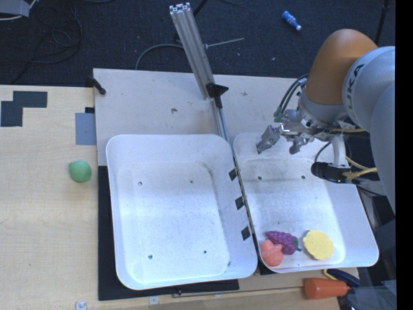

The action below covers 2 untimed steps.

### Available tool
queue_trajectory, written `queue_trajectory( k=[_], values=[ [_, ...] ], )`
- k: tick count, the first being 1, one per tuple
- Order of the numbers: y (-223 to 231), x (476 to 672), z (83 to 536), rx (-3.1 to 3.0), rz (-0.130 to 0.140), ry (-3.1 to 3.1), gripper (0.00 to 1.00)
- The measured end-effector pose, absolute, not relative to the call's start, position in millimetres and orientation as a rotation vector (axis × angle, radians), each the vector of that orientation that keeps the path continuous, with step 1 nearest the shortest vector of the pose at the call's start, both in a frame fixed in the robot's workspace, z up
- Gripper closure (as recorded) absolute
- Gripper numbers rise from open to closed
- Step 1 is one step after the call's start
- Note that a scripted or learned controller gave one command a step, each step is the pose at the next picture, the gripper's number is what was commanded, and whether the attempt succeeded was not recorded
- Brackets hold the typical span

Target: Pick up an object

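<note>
I assess this as a robotics laboratory: behind the gripper (pixel 282 139) I see loose cables (pixel 64 18) trailing over dark carpet (pixel 129 31) and an aluminium extrusion post (pixel 193 50) bolted to the bench. Either side of it and below sit two white bins (pixel 129 154) on a plain test board (pixel 148 102), with a pale wooden bench top (pixel 39 237) well beyond them.

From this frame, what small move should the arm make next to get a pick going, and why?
Probably carry the gripper toward the near end of the right bin and begin lowering. It hangs open over that bin's far end with nothing between its fingers, while the purple grapes, orange piece and yellow piece all sit clustered by the near rim.
</note>
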<state>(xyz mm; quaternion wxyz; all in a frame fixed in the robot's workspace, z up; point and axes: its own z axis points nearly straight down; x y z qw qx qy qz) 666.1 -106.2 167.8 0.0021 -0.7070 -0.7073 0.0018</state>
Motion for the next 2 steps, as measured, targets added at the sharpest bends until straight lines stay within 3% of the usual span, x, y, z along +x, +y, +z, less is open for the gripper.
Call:
queue_trajectory(
  k=[1, 2],
  values=[
    [-109, 658.2, 107, -2.218, 0.006, -2.219, 0.00],
    [-110, 659.7, 121, -2.223, 0.000, -2.221, 1.00]
  ],
)
